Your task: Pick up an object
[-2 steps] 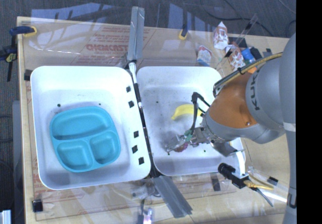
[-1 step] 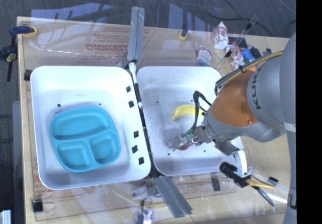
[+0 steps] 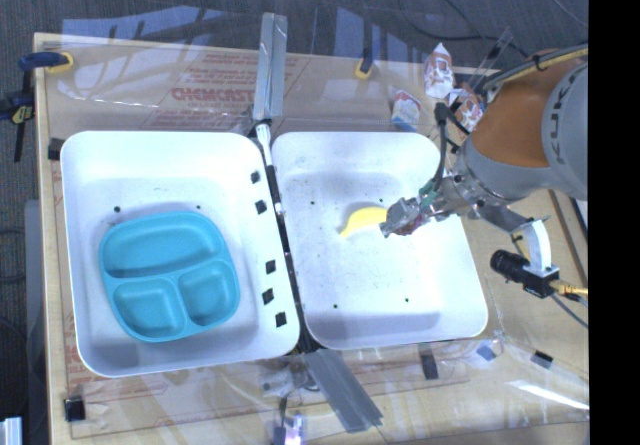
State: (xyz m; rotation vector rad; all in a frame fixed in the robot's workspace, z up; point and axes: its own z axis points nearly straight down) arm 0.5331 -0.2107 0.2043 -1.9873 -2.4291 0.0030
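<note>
One claw (image 3: 398,221) overlaps the yellow object's (image 3: 361,221) end.

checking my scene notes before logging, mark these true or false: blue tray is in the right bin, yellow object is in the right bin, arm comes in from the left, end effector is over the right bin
1. The blue divided tray is in the right bin. False: it lies in the left bin.
2. The yellow object is in the right bin. True.
3. The arm comes in from the left. False: it reaches in from the view's right.
4. The end effector is over the right bin. True, right beside the yellow object.
</note>
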